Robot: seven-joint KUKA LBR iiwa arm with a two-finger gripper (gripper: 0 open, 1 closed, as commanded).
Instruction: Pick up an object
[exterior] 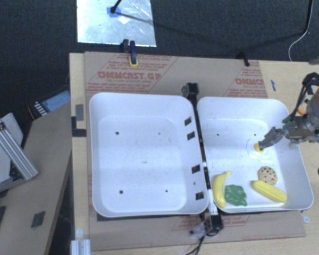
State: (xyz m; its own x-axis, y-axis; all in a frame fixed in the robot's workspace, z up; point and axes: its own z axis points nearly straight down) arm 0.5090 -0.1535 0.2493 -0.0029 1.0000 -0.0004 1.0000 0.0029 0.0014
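Observation:
My gripper (265,142) reaches in from the right and sits low over the right bin (239,110), near that bin's right wall. A small yellow object (258,148) lies right at the gripper's tip, on or just above the bin floor. Along the front of the same bin lie a yellow banana (219,189), a green leafy piece (235,195) touching it, a round brown cookie (266,175) and a yellow corn cob (269,191). The cookie is a little in front of the gripper.
The left bin (103,110) stands beside the right one, with a dark divider strip (198,147) between them. Both rest on a cardboard sheet (149,73). A metal frame (10,147) stands at the far left, off the bench.

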